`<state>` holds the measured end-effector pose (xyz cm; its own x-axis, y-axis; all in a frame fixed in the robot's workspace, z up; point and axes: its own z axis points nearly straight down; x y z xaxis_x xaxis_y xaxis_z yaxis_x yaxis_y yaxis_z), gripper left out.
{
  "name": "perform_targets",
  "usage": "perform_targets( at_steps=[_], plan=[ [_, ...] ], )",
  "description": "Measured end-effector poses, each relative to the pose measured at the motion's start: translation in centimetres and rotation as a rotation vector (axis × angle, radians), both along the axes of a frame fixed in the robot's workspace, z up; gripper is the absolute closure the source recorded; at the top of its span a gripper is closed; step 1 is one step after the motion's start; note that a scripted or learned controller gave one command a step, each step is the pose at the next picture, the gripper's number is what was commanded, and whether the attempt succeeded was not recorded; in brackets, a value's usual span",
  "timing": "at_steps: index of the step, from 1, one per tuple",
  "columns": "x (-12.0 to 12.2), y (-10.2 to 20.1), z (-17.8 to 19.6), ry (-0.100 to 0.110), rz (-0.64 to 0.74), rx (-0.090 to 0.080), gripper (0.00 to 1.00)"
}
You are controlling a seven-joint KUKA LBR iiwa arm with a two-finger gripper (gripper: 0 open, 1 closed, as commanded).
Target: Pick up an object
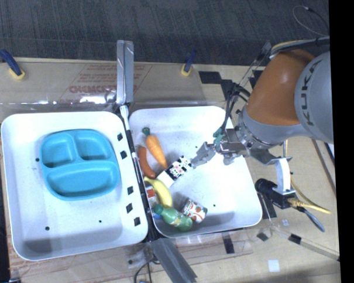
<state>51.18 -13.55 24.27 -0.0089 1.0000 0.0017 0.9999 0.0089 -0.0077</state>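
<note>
Camera view puts your claw right beside the small black-and-white box mid right bin; can't tell its state. Box looks light, stiff, maybe slick, so pinch its flat sides.

Tray in left bin

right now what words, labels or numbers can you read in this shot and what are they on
"KU": grey letters running down the arm, cut off at the frame edge.
Red print on the cardboard sheet behind the bins: upside down and too blurred to read.
Black and white pattern on the small box in the right bin: too small to read.
</note>
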Motion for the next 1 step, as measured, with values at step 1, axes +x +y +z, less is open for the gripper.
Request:
perform_targets(
  at_steps=[1],
  plan=[
    [4.68, 3.52, -11.8, -0.007, 0.081, -0.001, 0.0]
  ],
)
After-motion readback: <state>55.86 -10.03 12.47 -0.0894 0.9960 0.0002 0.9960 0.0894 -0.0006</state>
